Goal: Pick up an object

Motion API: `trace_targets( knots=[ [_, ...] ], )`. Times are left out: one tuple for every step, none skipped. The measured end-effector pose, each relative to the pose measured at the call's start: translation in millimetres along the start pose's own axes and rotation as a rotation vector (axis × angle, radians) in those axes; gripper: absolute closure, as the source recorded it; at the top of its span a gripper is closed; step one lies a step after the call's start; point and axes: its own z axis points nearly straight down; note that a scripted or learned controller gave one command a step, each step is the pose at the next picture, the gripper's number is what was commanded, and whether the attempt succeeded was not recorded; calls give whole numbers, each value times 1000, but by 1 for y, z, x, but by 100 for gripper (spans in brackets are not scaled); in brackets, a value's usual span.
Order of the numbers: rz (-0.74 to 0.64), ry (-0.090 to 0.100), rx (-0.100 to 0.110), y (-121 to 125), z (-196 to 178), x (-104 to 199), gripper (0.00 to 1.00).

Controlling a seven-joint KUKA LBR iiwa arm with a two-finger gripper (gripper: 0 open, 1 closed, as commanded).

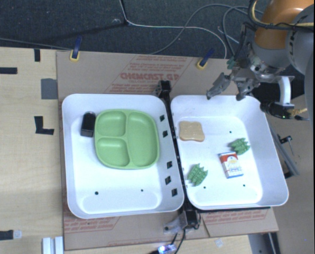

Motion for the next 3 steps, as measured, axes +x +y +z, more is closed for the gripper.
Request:
trace_targets(
  knots=[
    [-3, -2, -13, 2, -8, 0, 0],
    [-3, -2, -7, 1, 56, 3, 0],
    [-3, -3, -10, 2, 101, -1, 0]
  ],
)
